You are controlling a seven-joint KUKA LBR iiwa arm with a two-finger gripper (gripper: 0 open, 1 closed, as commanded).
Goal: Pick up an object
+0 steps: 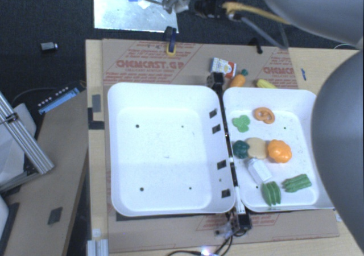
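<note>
Two shallow white bins sit side by side on a cardboard sheet printed with red lettering. The left bin (162, 149) has a bare floor marked by a few small dark dots. The right bin (304, 101) holds all the loose items, clustered toward its middle and near edge.

In that right bin, a brown pretzel-shaped piece (264, 115) lies toward the far side, with a light green leafy piece (241, 123) just beside it on the left. Nearer the centre, a dark green broccoli-like piece (240, 148) touches a pale tan rounded piece (256, 147), which in turn sits against an orange round fruit (278, 151). Below these lies a white cylindrical piece (259, 170), tilted, and beyond it two green vegetables: one long pod (272, 193) and one ridged piece (297, 182), near each other but apart.

Outside the bins, on the cardboard beyond the far rim, rest a small carrot (237, 80), a yellow piece (265, 84) that may be a banana, and a small white and red packet (222, 66).

The grey arm (335, 152) looms large and blurred along the right side, overlapping the right bin's outer edge. Its working end lies beyond what can be made out, so whether it is open or closed cannot be told, nor how it stands relative to the objects.
</note>
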